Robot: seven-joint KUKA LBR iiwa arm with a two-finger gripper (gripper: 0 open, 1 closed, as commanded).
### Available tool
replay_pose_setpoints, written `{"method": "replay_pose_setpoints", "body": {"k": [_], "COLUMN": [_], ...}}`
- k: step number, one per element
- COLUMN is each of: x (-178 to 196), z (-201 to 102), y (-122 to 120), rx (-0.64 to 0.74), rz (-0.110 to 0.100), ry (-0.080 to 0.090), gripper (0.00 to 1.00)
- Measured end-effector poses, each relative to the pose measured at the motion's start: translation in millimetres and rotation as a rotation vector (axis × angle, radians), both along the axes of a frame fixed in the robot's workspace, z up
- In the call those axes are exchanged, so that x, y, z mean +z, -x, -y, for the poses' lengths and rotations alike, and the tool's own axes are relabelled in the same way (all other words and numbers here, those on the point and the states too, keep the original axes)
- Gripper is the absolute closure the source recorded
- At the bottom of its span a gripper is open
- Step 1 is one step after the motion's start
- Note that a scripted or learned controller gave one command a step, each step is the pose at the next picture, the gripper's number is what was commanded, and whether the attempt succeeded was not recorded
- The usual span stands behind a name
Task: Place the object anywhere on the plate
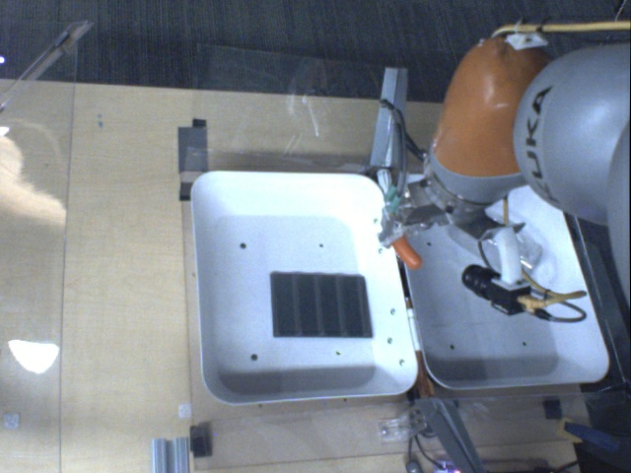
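grey arm (552,116) over right bin (552,353), gripper (396,227) half hidden, orange object (408,255) beneath

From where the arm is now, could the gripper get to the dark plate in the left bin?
Probably yes. The gripper sits at the left bin's right rim with an orange object at its tip, and the plate lies flat and uncovered just left and below, with nothing in the way.

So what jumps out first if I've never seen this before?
The big grey arm with its orange band comes in from the right, over the right bin. Its gripper hangs by the ridge between the bins, a small orange object at its tip. The left bin holds a dark ribbed plate.
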State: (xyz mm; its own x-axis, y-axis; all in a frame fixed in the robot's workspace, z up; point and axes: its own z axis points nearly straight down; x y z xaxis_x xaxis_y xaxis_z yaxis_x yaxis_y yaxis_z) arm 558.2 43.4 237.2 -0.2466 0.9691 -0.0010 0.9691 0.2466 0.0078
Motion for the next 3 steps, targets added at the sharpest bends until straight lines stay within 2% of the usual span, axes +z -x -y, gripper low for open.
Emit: {"method": "replay_pose_setpoints", "body": {"k": [1, 2, 3], "x": [0.0, -40.9, -52.3], "z": [0.0, -45.9, 5.1], "y": [0.0, 40.7, 36.1], "rx": [0.0, 0.01, -0.092], "rz": [0.0, -0.006, -0.004], "ry": [0.0, 0.0, -0.001], "gripper": [0.0, 0.0, 0.0]}}
